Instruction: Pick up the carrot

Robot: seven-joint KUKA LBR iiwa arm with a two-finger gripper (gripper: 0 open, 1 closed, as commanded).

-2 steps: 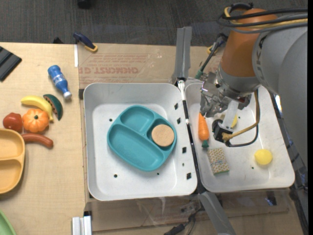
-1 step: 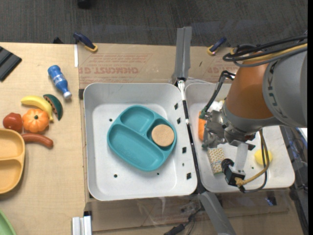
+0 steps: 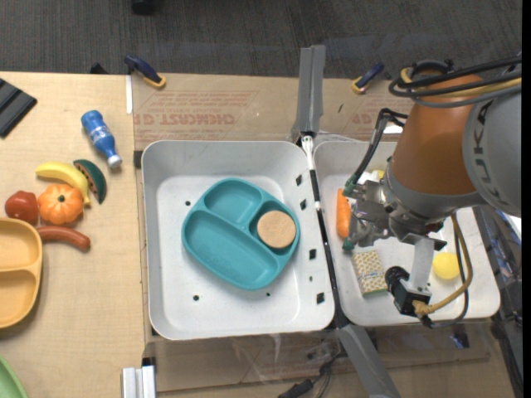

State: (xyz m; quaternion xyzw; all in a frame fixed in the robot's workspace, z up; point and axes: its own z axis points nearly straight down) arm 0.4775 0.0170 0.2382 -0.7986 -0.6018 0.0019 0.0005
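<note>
From my remote station, the slender orange carrot (image 3: pixel 343 213) lay lengthwise in the right-hand shallow white plastic bin (image 3: pixel 485 303), close against that bin's left wall and the divider shared with the left-hand white bin (image 3: pixel 166 247). The grey arm with its orange band (image 3: pixel 436 152) hung over the right bin, and its two-finger gripper (image 3: pixel 358 226) sat just beside the carrot, on the side away from the wall. I could not tell how the hand was set, since the wrist body hid it from above; nothing showed the carrot as held.

Also in the right bin, taking the carrot as landmark: a pale speckled rectangular sponge-like block (image 3: pixel 368 270) lay just below it, and a small yellow rounded fruit (image 3: pixel 446 265) lay well to its right. The teal three-part plastic plate (image 3: pixel 224 235) bearing a round tan biscuit-like disc (image 3: pixel 276 230) lay left of the carrot, across the divider.

In my judgement the step in hand was the approach. To do it well, I would have centred the hand over the carrot's middle, closing across its narrow width, and kept clear of the bin wall and the block.
</note>
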